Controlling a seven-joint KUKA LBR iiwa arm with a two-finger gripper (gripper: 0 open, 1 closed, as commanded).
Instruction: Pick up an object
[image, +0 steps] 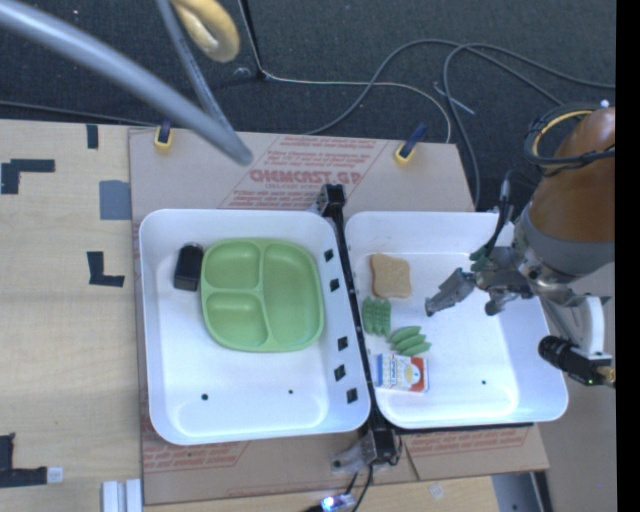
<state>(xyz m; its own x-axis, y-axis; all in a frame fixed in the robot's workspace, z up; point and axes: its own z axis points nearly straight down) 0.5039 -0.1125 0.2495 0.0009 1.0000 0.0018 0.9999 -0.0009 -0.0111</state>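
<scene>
The tool (468, 292) hangs over the right bin (500, 400), fingers spread apart and holding nothing. The nearest pickable thing, a slice of toast (391, 276), lies just to its left, with the green pea pod (409, 339) lower left.

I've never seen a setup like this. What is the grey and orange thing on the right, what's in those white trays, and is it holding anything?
You are looking down at a slant from one fixed camera above a bench. The grey and orange thing is a robot arm reaching in from the right. At its tip is a gripper whose two fingers spread open over the right bin, with nothing between them. That bin holds a piece of toast, two green leafy toy vegetables and a small carton. The left bin holds a green divided plate with a small black object beside it. The arm's job is to pick something up.
</scene>
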